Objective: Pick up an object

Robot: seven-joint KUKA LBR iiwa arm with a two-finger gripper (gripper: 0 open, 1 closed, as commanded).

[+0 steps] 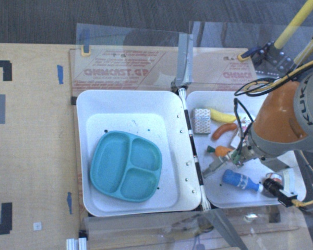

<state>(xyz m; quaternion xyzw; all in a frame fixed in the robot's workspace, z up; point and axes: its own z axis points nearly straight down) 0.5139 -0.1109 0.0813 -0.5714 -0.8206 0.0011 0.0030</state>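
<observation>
- The desk [31,155] was pale wood-grain board with dark square marks and strips of blue tape, and it carried two shallow white bins side by side.
- The left bin [88,108] was smooth moulded plastic with rounded corners; in it lay a teal plate [126,165], matte, rounded-square, split into three compartments.
- The right bin [219,194] held a loose scatter of small things: a grey-white sponge block [201,120] with a dotted texture at the far left, a curved yellow banana [222,115] just right of it, and an orange sausage-shaped piece [224,130] nearer.
- An orange carrot-like toy [219,150] with a green tip lay at mid-bin, and a blue cylindrical bottle [240,180] with a white neck lay on its side near the bin's near edge.
- The grey arm with its glossy orange band [281,120] reached in from the right, wrist bent down over the right bin, black cables looping above it.
- The gripper [219,165] pointed left and low, just beside the carrot-like toy and the blue bottle; how far the fingers stood apart could not be told, and nothing could be seen between them.
</observation>
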